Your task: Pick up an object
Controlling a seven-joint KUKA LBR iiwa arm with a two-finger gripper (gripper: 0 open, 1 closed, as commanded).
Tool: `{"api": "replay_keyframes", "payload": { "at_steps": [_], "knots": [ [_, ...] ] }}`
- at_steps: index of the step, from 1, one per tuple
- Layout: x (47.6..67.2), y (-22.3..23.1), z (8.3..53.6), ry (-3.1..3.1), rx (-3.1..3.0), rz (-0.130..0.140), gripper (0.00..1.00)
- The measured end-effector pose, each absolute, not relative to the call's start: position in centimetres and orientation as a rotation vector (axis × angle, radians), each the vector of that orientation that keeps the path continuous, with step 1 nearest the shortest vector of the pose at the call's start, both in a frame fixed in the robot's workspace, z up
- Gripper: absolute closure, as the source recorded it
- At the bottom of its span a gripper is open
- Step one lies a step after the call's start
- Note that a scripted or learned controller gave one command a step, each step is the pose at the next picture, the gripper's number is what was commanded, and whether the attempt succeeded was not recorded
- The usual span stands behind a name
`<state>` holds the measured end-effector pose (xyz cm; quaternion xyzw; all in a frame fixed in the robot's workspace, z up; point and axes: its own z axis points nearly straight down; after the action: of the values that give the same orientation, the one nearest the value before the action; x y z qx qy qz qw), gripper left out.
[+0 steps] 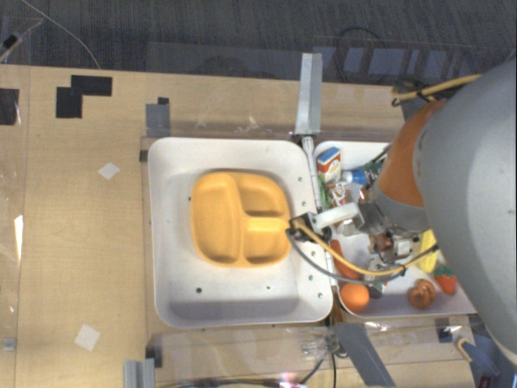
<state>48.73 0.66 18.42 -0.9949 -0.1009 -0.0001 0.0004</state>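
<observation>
The claw (386, 245) hangs low over the right bin (452, 304), its state impossible to tell under wrist and cables. Just below-left of it lies an orange (354, 297); a carton (328, 162) stands above-left. A yellow tray (240, 217) sits well left, in the left bin (174, 241).

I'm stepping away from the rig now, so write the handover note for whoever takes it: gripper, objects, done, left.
Gripper: the arm reaches in from the right over the right bin; its wrist covers the fingers, so I cannot tell their state or whether anything is held.
Objects: the left bin holds a yellow divided tray. The right bin holds a small carton at its far end, with an orange, a brownish round item and other clutter along its near edge.
Done: no pick confirmed.
Left: grasp one object and lift it.
</observation>
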Motion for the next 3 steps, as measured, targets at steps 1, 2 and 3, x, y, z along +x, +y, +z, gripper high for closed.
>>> {"api": "replay_keyframes", "payload": {
  "at_steps": [1,2,3],
  "knots": [
    [48.7,-8.9,19.1,-0.448,-3.111,-0.001,0.00],
    [49.2,-18.4,9.3,-0.336,-3.130,-0.028,0.00],
    [49.3,-9.4,9.3,-0.449,-3.115,-0.032,0.00]
  ]
}}
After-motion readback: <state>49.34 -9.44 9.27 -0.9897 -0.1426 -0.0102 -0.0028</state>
